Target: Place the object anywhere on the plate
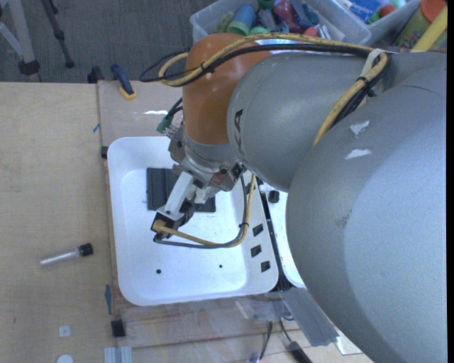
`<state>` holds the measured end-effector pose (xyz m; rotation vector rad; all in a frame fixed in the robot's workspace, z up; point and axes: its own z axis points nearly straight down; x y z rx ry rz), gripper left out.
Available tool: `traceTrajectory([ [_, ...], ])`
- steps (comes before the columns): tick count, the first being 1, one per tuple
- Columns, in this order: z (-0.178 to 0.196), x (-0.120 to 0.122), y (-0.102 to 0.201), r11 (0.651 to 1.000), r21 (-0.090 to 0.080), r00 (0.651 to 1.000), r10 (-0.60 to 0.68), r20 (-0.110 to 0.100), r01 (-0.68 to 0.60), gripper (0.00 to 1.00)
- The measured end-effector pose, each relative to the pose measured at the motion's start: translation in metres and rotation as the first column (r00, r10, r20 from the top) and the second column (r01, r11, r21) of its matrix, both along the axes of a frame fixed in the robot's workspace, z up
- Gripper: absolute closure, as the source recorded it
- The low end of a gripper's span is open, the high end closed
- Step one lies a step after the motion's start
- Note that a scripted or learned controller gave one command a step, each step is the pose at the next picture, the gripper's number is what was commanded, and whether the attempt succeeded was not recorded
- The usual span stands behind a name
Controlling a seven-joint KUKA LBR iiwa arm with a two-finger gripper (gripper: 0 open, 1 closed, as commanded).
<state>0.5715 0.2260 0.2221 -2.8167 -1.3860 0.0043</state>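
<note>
A flat black rectangular object (pixel 157 186) lies in the left white bin (pixel 135 283), near its back left part. A second dark piece (pixel 206 205) shows just right of it, partly covered by the wrist. My gripper (pixel 203 183) hangs low over the middle of this bin, right beside both dark pieces, under the orange band of the arm (pixel 213 85). From above, the wrist hides the space under it, and I cannot tell whether anything is held there.
The grey arm covers most of the right bin (pixel 282 213). A small metal tube with a black cap (pixel 65 255) lies on the wooden bench to the left. A clear tub of colourful items (pixel 284 18) stands at the back.
</note>
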Motion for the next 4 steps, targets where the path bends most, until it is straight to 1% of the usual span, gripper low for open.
traceTrajectory([
  [1,-0.029,-0.062,-0.003,0.996,-0.001,0.996,0.094,-0.002,-0.094,1.0],
  [2,-0.034,-0.093,-0.002,0.718,0.002,0.718,0.696,-0.002,-0.696,1.0],
  [3,0.067,-0.054,-0.007,0.997,-0.002,0.997,0.082,0.003,-0.082,1.0],
  [4,0.119,-0.033,-0.002,0.876,0.001,0.876,-0.481,0.006,0.481,1.0],
])
